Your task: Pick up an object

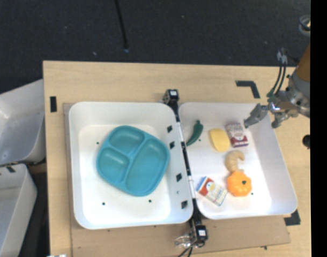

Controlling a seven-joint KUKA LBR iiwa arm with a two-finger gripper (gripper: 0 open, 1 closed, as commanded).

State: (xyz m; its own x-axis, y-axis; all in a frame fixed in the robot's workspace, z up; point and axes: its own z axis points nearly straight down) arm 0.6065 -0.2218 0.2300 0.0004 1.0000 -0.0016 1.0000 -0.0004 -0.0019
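The right bin (276, 159) holds several small items: a green pepper (194, 133), a yellow block (219, 140), a dark red and white packet (237, 135), a tan croissant-like piece (235, 160), an orange pumpkin (239, 184) and a red and white carton (212, 190). My gripper (264, 118) hangs over the bin's far right corner, just right of the packet. Its fingers are spread open with nothing between them. The left finger (253, 115) points down toward the packet without touching it.
The left bin (83, 197) holds a blue divided plate (133, 160). A black-clipped divider (179, 154) separates the two bins. Grey-white containers (13, 127) stand off the bench at the left. The wooden bench (153, 79) shows bare behind the bins.
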